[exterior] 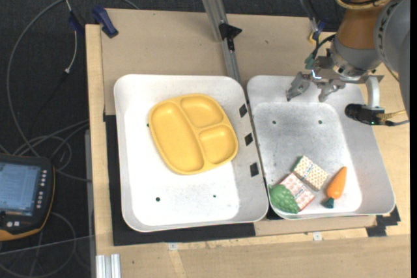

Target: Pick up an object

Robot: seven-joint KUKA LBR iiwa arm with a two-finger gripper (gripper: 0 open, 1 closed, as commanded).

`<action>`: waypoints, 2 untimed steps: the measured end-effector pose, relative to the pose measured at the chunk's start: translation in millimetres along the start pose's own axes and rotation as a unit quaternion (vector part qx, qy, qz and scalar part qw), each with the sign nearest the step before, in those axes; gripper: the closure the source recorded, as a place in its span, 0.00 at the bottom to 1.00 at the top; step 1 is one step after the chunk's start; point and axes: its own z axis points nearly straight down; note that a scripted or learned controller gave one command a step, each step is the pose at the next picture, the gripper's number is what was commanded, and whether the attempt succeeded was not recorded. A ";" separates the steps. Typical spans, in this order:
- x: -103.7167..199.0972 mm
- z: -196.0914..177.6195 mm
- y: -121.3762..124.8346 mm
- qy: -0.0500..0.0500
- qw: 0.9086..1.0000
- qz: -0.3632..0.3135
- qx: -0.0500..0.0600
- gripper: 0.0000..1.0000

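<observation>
Wooden bench (163, 29) on dark carpet, two white bins side by side. Left bin (130, 159): yellow three-compartment plate (192, 133), mid-far. Right bin (365, 153): near end holds green leafy toy (284, 198), two patterned blocks (305, 180) touching it, orange carrot (336, 183) just right. Gripper (313, 90) over right bin's far edge, fingers spread, pinching nothing, well apart from objects.

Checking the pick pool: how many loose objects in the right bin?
4, all clustered in the right bin's near corner: green toy, patterned block, second patterned block, carrot. None looks hidden.
</observation>
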 end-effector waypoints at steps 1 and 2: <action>0.4 -15.3 2.3 0.000 1.000 -0.001 -0.004 1.00; 3.0 -77.0 12.0 -0.001 1.000 -0.001 -0.008 1.00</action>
